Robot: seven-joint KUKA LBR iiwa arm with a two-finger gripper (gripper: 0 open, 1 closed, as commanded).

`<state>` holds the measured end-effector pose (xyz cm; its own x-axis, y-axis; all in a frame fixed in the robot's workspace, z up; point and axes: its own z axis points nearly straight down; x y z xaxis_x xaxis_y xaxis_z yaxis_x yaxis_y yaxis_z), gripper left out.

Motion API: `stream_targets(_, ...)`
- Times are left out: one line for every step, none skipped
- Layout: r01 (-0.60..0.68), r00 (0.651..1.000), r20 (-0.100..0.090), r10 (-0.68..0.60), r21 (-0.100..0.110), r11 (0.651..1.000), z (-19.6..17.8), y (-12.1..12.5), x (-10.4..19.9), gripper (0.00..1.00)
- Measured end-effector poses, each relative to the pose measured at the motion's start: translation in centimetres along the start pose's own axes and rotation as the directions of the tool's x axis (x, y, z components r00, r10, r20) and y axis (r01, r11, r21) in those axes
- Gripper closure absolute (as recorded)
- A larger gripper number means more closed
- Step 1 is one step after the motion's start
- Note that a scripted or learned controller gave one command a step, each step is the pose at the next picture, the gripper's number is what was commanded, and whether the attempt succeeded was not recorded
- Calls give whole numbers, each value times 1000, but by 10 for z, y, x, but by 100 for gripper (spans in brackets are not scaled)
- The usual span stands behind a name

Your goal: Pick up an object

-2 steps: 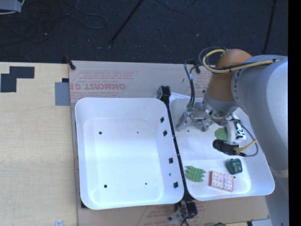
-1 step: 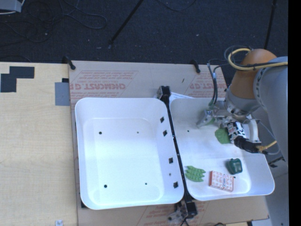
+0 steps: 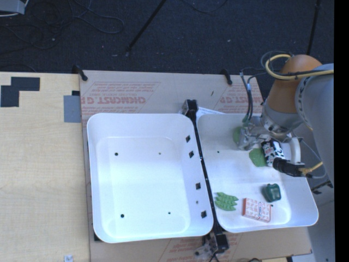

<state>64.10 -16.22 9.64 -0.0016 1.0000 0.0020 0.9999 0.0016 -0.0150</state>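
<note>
Background: dark floor at the far side, strewn with black cables; nothing there bears on the task.
Bench [image 3: 38,168]: pale wood on the left, with a few dark grey squares stuck flat near its far-left corner.
Cardboard sheet [image 3: 125,94]: brown, lying under both bins — probably a liner to keep them from sliding. Its red print reads backwards and upside down; the letters look like "CHEMCRZT GP", though I would not swear to them.
Left bin [image 3: 95,127]: white and shallow, with small dark dots on its floor; likely the drop-off side.
Black clips [image 3: 197,168]: a row along the shared rim, apparently holding the two bins together.
Right bin [image 3: 308,214]: white, holding all the loose things, so the pick has to come from here.
Green ridged toy [image 3: 226,201]: near the dividing rim, at the near side.
Red-and-white packet [image 3: 256,209]: flat, just right of the ridged toy; its print is too small to read.
Dark green block [image 3: 271,192]: right of the packet, apart from it.
Light green pieces [image 3: 257,157]: one at the tool, another just left of it by the far wall.
Tool [image 3: 256,142]: low in the far half of the right bin, right among the light green pieces; whether it is spread or pinching one I cannot tell — the wrist hides it.
</note>
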Motion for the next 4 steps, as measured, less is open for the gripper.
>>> stream_targets(-6, 1000, 2, 6, -13, 1000, -78, -94, -7, 100)
stream_targets(0, 1000, 0, 0, -12, 1000, -88, -102, 5, 100)
stream_targets(1, 1000, -1, -1, -9, 1000, -77, -115, 44, 100)
stream_targets(-6, 1000, 4, 6, -17, 1000, -122, -131, -4, 100)
